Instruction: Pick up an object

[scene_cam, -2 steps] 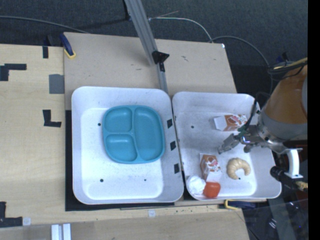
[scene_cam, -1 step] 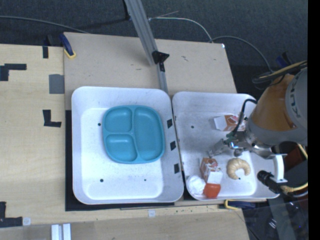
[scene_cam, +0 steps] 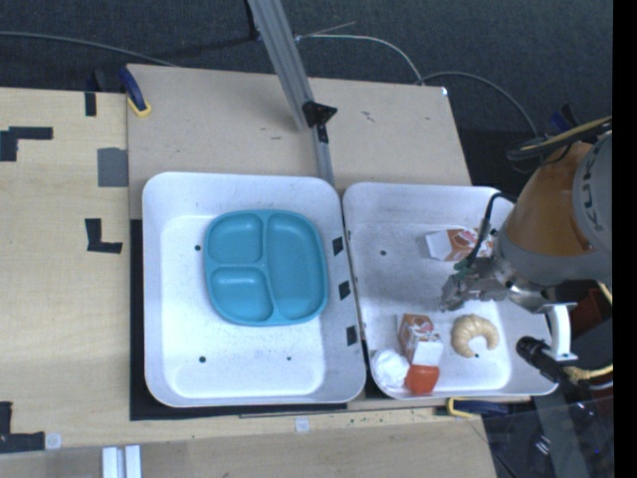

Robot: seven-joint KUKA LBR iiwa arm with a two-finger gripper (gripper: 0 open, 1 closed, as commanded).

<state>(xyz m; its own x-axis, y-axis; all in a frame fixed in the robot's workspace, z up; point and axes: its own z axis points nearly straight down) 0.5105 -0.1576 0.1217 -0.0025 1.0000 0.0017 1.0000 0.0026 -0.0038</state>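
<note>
Nearest the camera, along the lower edge of the right-hand white bin (scene_cam: pixel 398 202), a cluster of small things is lying: a white crumpled lump (scene_cam: pixel 391 368) in the bin's lower-left corner, a small red block (scene_cam: pixel 422 378) just beside it, and a brown-and-white wrapped packet (scene_cam: pixel 417 334) touching them from above. To their right a tan, crescent-shaped croissant-like piece (scene_cam: pixel 475 335) is resting on the bin floor, apart from the packet. These are probably crowding the low corner because they were simply dumped there.

Higher in the bin, toward the right of the frame, a small white-and-red printed packet (scene_cam: pixel 447 242) is lying alone.

The two-finger gripper (scene_cam: pixel 464 289) is hanging between that packet and the croissant-like piece, low over bare bin floor, with the grey arm and its orange band (scene_cam: pixel 545 212) reaching in from the frame's right. Its dark fingers are appearing slightly parted with nothing between them, though they are small and murky here. That placement is suggesting an approach to a pick, most likely the croissant-like piece just below it.

In the left-hand white bin (scene_cam: pixel 169 297), a turquoise three-compartment plastic plate (scene_cam: pixel 267 267) is sitting flat, well away from the arm.
</note>
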